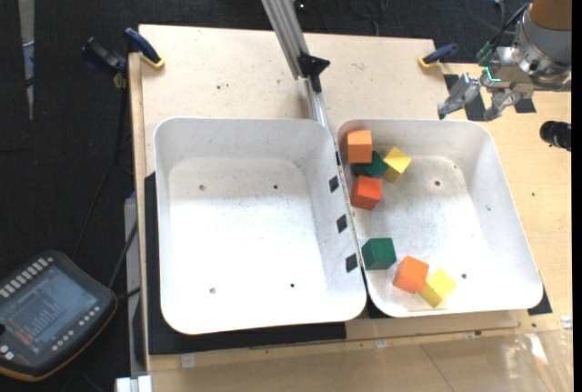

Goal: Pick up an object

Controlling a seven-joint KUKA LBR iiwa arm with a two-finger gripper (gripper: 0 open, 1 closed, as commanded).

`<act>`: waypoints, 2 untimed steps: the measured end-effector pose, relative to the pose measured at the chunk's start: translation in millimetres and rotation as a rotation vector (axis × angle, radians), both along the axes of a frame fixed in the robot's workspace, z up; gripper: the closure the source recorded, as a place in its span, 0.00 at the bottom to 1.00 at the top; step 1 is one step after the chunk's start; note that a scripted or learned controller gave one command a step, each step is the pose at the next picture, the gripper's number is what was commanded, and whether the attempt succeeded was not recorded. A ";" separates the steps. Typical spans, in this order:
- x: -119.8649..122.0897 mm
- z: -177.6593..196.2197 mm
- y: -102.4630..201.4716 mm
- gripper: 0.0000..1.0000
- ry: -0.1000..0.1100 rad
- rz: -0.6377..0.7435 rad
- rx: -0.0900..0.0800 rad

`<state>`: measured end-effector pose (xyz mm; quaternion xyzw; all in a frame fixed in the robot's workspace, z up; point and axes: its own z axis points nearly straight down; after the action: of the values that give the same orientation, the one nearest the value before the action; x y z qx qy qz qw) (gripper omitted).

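End effector parked off the right bin, past its 1 o'clock corner; grip state: can't tell. Targets all in that bin: one block cluster at 10 o'clock, another at 6, likely left loose for grasp trials.

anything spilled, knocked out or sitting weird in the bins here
Nothing has spilled. All the blocks sit inside the right bin, bunched along its left side: an orange block, a red-orange block and a yellow block near the top, and a green block lower down. The gripper hangs above the bin's upper right corner.
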<state>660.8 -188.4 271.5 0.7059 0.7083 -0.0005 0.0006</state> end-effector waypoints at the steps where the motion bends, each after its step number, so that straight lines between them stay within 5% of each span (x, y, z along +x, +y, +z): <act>1: 1.1 -47.5 8.7 0.00 0.004 0.000 0.002; 2: 9.6 -105.8 12.4 0.00 0.005 0.000 0.002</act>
<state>670.4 -176.0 165.7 0.7057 0.7085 -0.0015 -0.0015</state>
